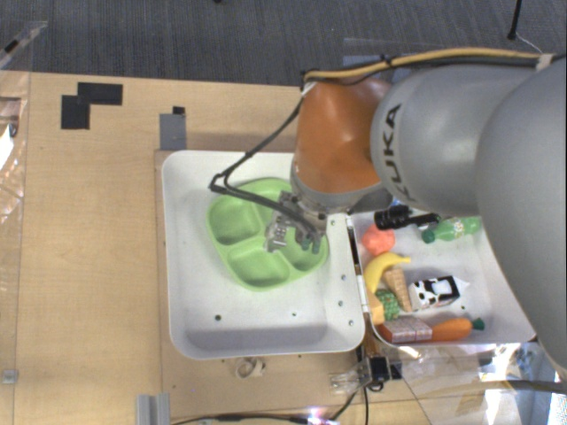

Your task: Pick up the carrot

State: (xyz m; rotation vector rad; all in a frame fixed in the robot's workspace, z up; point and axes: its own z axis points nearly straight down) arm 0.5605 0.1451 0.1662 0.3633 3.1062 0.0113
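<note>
The small metal claw (285, 231) is seen above the green plastic divided plate (244, 237) in the left white bin (186, 264); whether it is open cannot be told. The orange carrot (452, 329) lies in the right bin (509, 312), well apart, so the claw should be carried across and lowered over its middle.

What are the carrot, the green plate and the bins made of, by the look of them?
Carrot: probably toy plastic, smooth and evenly orange with a green tip. Plate: likely molded plastic, uniform lime green, rounded compartments, slight sheen. Bins: seemingly white plastic or coated metal, matte, with small holes; the picture cannot settle which.
</note>
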